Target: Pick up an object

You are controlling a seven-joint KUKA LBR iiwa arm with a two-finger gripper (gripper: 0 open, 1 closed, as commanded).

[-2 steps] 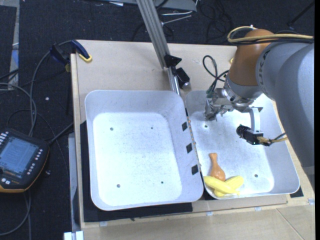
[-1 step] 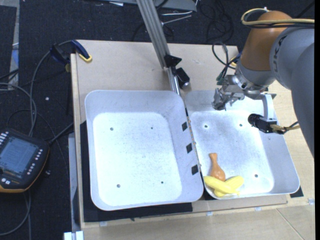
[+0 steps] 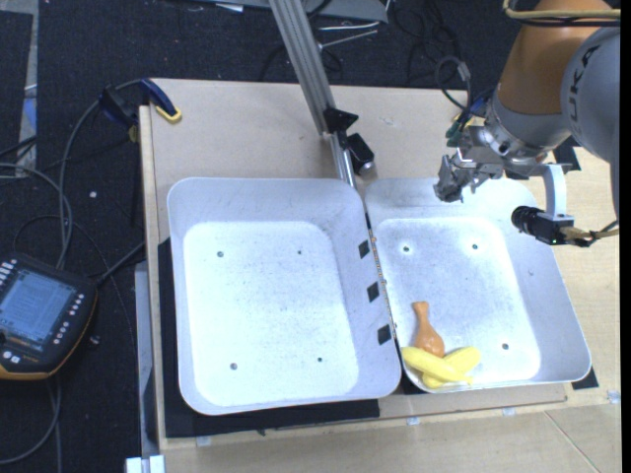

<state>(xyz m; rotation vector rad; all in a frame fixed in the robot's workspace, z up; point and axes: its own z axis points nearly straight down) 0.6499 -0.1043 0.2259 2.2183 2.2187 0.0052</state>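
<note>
From where I stand, the pick has not really begun. The grey arm (image 3: 582, 77) reaches in from the right, and its claw (image 3: 455, 183) hangs over the far edge of the right bin (image 3: 552, 294), up by the back rim. Whether the claw is spread or pressed together I cannot tell; it shows as a dark cluster at this angle, and nothing is visible in its grip.

The things to pick lie well apart from it, at the near edge of that same bin: an orange toy shaped like a drumstick (image 3: 427, 331) with its narrow end pointing toward the back, and a yellow banana-like toy (image 3: 444, 365) lying across just in front of it. The 2 touch or nearly touch, tucked into the bin's near-left corner beside the divide between the bins. The left bin (image 3: 197, 215) sits alongside on the bench (image 3: 246, 126).

So, by my reckoning, everything is left: travel across the bin to the near corner, come down over 1 of the toys, grip, and lift. The corner wall and the crowding of the 2 pieces could make that grip awkward.
</note>
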